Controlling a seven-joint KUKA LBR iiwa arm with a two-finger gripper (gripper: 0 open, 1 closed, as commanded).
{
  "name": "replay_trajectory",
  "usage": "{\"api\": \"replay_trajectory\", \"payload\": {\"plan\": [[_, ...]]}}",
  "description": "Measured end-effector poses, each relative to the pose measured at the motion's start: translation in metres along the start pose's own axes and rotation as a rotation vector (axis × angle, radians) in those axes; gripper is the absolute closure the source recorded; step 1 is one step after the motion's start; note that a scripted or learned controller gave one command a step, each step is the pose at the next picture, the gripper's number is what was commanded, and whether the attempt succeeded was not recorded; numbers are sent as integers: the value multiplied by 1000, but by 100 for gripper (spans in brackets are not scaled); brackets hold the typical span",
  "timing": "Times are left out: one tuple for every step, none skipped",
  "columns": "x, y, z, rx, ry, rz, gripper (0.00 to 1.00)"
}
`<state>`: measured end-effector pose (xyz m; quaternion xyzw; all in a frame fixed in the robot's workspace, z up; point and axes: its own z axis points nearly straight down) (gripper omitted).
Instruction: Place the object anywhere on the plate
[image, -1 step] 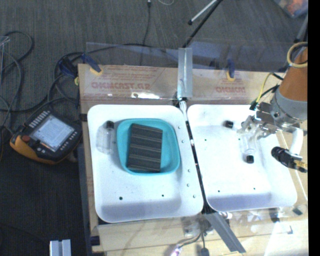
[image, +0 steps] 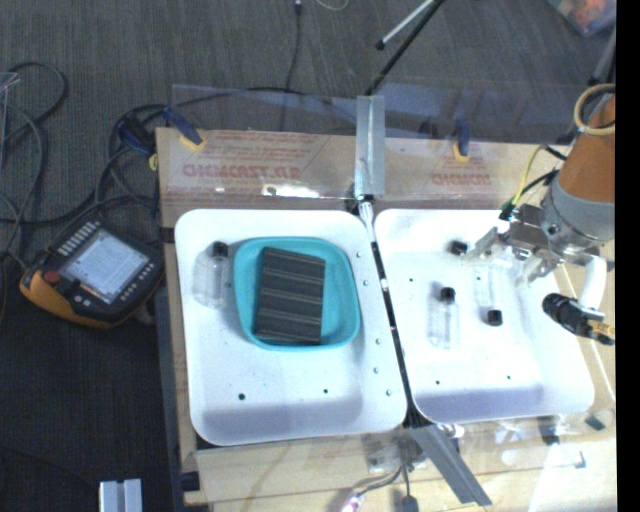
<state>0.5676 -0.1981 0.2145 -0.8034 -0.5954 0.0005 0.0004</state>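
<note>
A single fixed camera looks down at a slant from above the bench, far enough to take in both white bins (side by side): the gripper (image: 520, 250) sits at right, the far bin (image: 200, 330) to its left.

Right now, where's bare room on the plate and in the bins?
The dark ridged block covers most of the teal plate; bare strips run down each side. The left bin is bare below the plate. In the right bin the front is bare; vials crowd near the gripper.
</note>
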Motion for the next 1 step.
{"api": "replay_trajectory", "payload": {"plan": [[-22,-7,-93,-1,-3,78,0]]}}
